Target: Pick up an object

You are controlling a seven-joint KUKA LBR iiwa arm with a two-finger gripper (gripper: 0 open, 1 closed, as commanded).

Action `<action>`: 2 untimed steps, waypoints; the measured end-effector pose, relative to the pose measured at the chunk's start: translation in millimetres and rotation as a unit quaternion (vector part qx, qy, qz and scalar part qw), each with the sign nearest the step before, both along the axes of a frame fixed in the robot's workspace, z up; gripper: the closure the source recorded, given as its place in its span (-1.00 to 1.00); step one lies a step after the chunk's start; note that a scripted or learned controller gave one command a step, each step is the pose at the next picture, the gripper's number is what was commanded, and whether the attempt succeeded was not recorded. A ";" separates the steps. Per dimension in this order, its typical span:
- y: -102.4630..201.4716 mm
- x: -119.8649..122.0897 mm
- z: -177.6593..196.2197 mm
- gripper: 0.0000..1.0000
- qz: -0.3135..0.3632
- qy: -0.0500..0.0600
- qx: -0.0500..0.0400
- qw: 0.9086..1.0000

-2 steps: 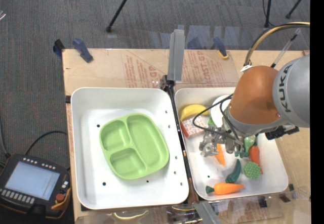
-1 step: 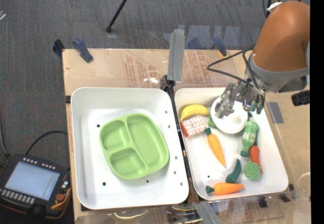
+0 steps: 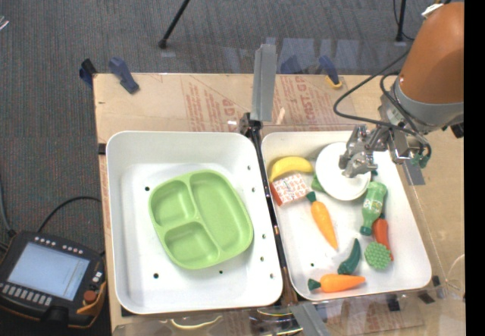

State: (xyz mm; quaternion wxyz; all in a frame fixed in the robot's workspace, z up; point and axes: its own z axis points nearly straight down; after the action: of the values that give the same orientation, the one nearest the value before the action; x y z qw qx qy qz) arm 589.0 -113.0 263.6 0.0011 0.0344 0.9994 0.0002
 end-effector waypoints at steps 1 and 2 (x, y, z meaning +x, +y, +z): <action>1.2 1.5 10.3 1.00 0.001 -0.002 0.000 1.000; 1.9 2.9 20.2 1.00 0.002 -0.004 0.000 1.000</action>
State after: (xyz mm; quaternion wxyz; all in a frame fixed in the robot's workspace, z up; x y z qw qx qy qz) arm 592.0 -111.2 283.9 0.0055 0.0321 0.9995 0.0004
